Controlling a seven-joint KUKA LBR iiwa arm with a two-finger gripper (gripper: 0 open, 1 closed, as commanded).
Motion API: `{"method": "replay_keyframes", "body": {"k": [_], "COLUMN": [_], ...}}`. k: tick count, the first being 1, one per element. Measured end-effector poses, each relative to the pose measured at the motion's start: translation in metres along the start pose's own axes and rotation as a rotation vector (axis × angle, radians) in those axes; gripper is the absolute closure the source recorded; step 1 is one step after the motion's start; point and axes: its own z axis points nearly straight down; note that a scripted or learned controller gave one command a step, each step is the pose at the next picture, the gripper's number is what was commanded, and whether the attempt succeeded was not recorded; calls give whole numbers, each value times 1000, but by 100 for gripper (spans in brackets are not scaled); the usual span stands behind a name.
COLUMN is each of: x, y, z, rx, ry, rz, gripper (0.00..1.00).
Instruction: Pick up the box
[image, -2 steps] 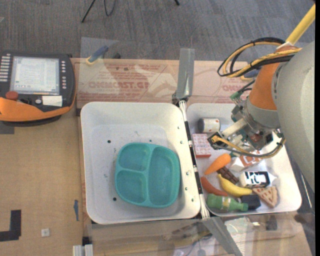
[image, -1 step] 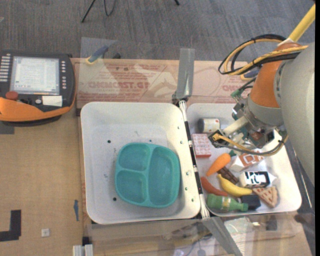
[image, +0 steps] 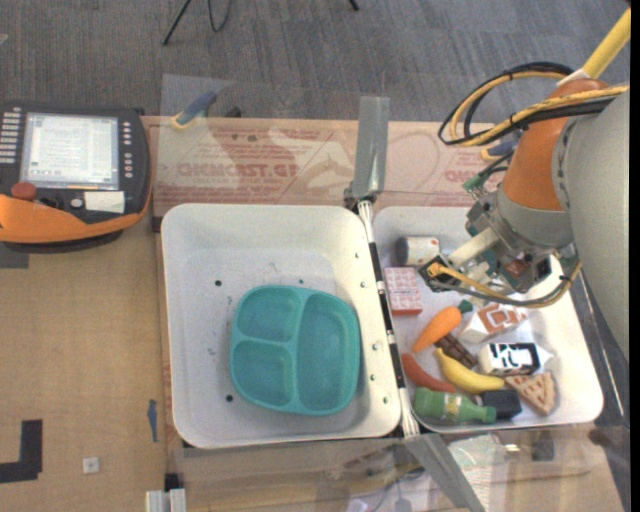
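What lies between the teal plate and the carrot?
In the camera view, the raised white walls where the two bins meet lie between the teal plate and the carrot. A small red and white box sits just beyond that divider.

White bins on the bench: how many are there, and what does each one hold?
2. The left bin holds a teal divided plate. The right bin holds toy food, including a carrot and a banana; the arm may hide other items.

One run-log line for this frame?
arm: over right bin | hand: above toys | box: lying at bin's left wall, not grasped | left bin: teal tray
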Motion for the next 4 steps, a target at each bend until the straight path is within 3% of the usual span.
{"method": "replay_keyframes", "body": {"k": [1, 2, 3, 4], "x": [1, 21, 29, 93], "y": [-1, -65, -150, -265], "z": [-9, 19, -22, 5], "rx": [1, 0, -2, -2], "ry": [-1, 4, 5, 6], "rz": [-3, 248, 94, 104], "gripper": [100, 100, 100, 100]}}
